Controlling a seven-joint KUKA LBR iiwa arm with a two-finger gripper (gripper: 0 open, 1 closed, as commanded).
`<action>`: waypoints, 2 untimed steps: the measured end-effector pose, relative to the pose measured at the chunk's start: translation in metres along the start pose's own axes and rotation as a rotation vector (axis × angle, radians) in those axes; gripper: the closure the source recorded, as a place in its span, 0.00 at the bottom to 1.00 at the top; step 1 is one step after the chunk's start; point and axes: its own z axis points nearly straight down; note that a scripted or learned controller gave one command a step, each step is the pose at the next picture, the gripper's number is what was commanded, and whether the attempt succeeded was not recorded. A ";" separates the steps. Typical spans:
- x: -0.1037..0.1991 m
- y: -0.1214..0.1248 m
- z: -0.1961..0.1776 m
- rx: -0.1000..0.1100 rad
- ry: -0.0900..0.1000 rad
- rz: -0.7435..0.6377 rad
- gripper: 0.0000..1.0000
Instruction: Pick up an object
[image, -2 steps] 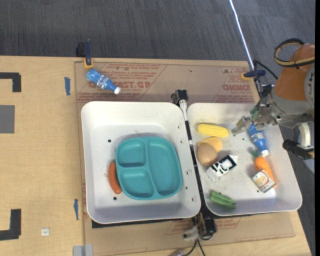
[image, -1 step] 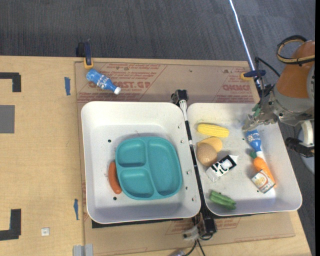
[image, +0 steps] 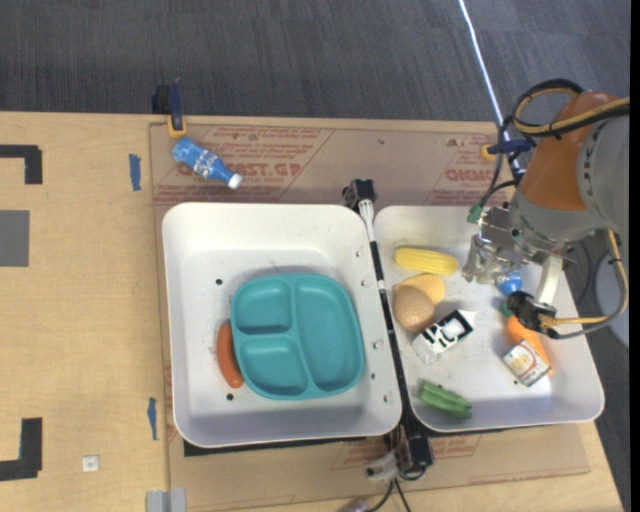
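Claw hangs low in the right bin, grip state unreadable (nothing visibly held); corn lies just beside, so a skewed descent could nudge it away.

- The grey arm reaches in from the right edge of the view, high on the right side.
- The orange band sits above the wrist, with black and yellow cables looping over it.
- The wrist points down and to the left.
- The gripper hangs low, metal parts showing at its tip.
- A cable trails from the wrist toward the lower right.
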 end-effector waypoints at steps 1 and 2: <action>0.000 0.000 0.000 0.000 0.000 0.000 0.00; 0.024 -0.014 0.047 -0.006 0.001 -0.068 0.00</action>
